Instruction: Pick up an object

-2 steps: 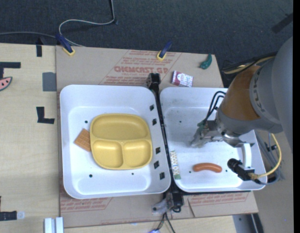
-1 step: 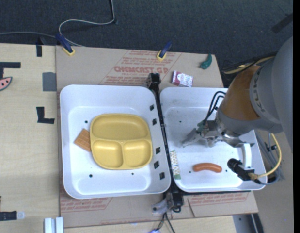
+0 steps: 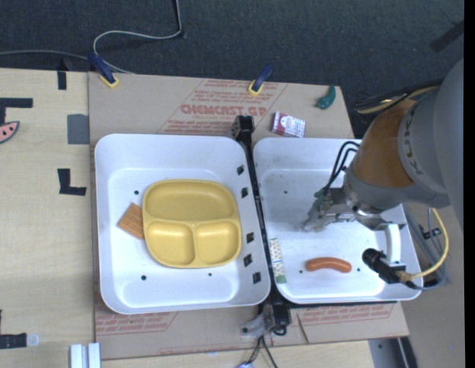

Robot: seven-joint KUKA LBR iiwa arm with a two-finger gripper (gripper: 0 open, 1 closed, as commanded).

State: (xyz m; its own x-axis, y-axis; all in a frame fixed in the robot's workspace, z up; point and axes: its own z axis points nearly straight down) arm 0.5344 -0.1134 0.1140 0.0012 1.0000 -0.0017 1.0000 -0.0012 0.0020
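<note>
Hand sits low in the right bin; whether it is released or clenched cannot be told. Nothing is seen in its grasp. Sausage, orange-red, smooth and slender, lies on the bin floor just toward the bin's near wall from the hand, long axis parallel to that wall.

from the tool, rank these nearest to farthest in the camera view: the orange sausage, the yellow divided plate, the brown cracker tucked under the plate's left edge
1. Orange sausage: right bin, just below the tool.
2. Yellow divided plate: left bin, across the divider from the tool.
3. Brown cracker: left bin, peeking out beyond the plate's far left edge.
</note>
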